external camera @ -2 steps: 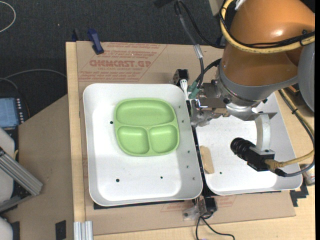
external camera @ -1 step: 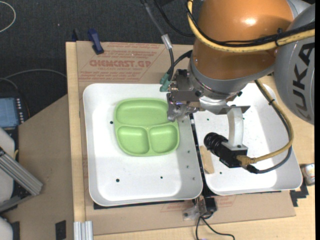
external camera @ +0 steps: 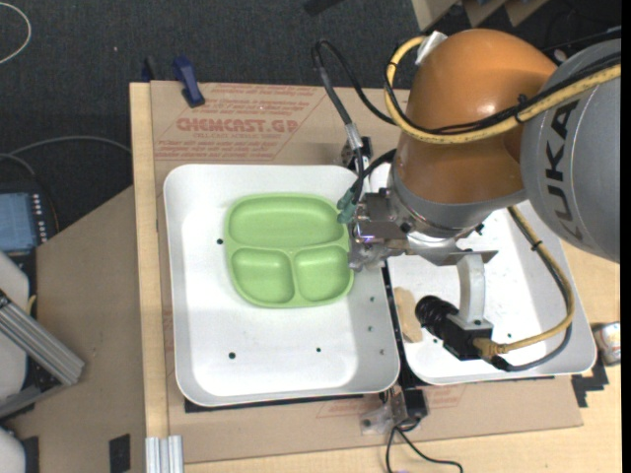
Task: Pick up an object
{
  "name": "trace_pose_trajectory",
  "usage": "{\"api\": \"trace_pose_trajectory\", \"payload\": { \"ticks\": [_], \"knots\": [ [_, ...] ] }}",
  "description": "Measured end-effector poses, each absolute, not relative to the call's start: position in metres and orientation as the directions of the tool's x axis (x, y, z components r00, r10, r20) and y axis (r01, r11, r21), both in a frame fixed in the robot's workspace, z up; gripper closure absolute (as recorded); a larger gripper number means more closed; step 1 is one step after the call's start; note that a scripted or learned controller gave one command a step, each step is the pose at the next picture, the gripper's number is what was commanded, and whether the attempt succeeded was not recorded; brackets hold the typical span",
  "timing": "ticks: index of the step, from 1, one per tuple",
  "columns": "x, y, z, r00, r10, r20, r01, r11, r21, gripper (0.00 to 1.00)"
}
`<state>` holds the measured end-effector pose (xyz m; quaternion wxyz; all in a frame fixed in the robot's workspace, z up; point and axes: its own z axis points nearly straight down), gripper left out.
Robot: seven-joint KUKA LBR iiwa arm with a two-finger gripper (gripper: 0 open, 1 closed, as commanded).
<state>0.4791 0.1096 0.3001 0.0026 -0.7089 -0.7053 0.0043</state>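
A light green divided plate (external camera: 286,249) with three compartments lies flat in the left bin (external camera: 266,363), toward its back right. My gripper (external camera: 360,233) hangs under the big orange wrist dome (external camera: 473,97), right at the plate's right rim, over the seam between the two bins. The wrist body hides how the gripper meets the rim, and nothing is visibly lifted. A small tan piece (external camera: 406,315) lies at the left edge of the right bin (external camera: 557,348).
The arm covers most of the right bin. A black part (external camera: 446,327) on a grey bracket, with a yellow-tipped cable, hangs low over that bin. Both bins rest on a brown board (external camera: 237,121) carrying a blue clip (external camera: 187,79). Cables run behind the wrist.
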Motion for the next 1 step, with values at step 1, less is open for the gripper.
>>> {"api": "trace_pose_trajectory", "payload": {
  "ticks": [1],
  "knots": [
    [0.4805, 0.1012, 0.4599, -0.001, 1.0, 0.005, 1.0, 0.001, 0.02, 1.0]
  ]
}}
